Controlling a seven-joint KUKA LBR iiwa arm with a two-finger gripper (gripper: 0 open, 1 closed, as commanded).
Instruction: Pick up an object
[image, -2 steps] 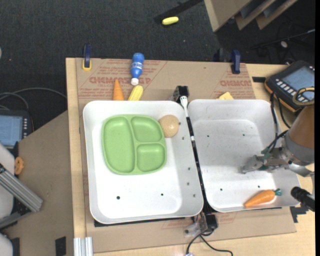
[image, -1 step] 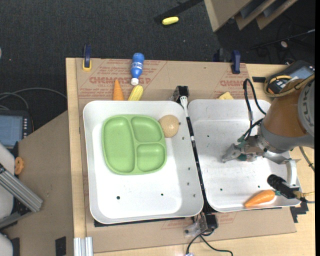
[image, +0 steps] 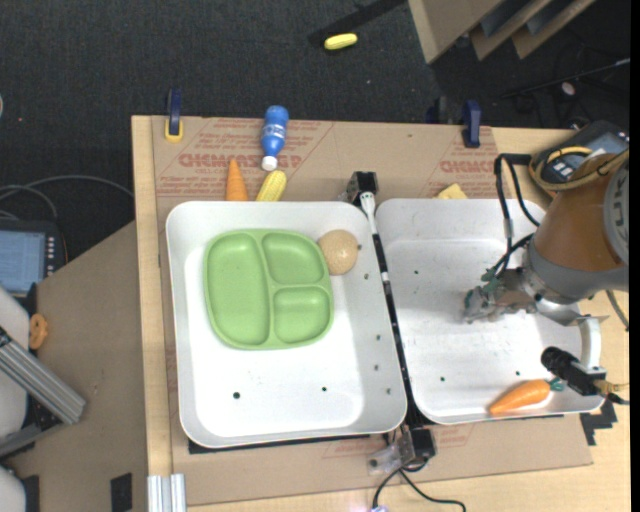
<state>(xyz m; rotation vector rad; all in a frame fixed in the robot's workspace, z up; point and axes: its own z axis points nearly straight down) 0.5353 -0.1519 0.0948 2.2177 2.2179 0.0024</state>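
Low over the right bin (image: 440, 400), the claw (image: 484, 298) is seen at about three o'clock of the view, reached in by the arm (image: 585, 230) from the right. Whether it is open or closed cannot be told, since its tip is small and dark against the bin floor, and nothing can be made out in its hold.

An orange carrot (image: 520, 396) with a dark green end is laid at five o'clock in the right bin, near the front rim and well apart from the claw. Its green end is partly mixed with a black fitting beside it and is hard to separate.

A green divided tray (image: 268, 288) with three compartments is held in the left bin (image: 270, 400), and a tan ball (image: 339, 250) is set just beside the tray at its two o'clock corner.

Beyond the bins, at twelve o'clock, a blue and white bottle (image: 273, 136), a second carrot (image: 235, 181) and a yellow piece (image: 271, 185) are laid on the bench (image: 330, 140). The second carrot and the yellow piece are cut off by the left bin's rim.
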